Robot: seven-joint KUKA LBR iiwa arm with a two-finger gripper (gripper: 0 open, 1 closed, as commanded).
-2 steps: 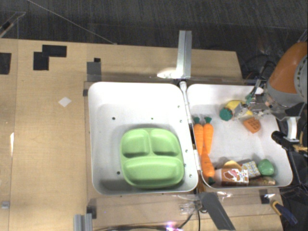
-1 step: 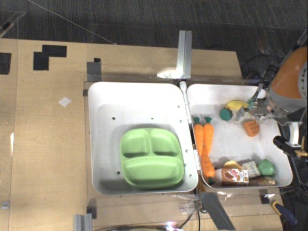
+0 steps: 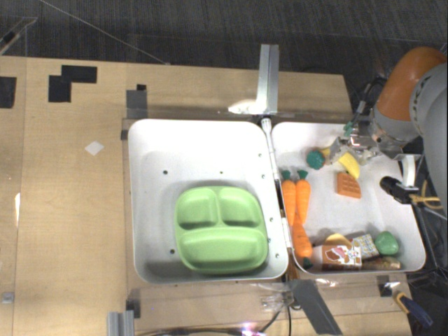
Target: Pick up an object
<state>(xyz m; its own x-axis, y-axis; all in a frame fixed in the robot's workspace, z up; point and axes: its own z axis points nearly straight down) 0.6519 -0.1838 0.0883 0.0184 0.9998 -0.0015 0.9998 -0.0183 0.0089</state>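
My gripper (image 3: 352, 148) is low over the back of the right bin (image 3: 392, 215), coming in from the right under the orange wrist band. A yellow piece (image 3: 348, 164) lies right at its tip; whether they touch is unclear. A teal ball (image 3: 316, 159) sits just left of it. An orange-brown waffle piece (image 3: 348, 185) lies just in front of the yellow piece. Two carrots (image 3: 297, 212) lie along the bin's left wall. At the front are a brown carton (image 3: 339, 253), a printed packet (image 3: 365, 245) and a green round toy (image 3: 386, 243).
The left bin (image 3: 150, 187) holds a green divided plate (image 3: 220, 227) near its front. A metal post (image 3: 269, 75) stands behind the wall between the bins. A black cable part (image 3: 394, 187) hangs at the right bin's right rim.
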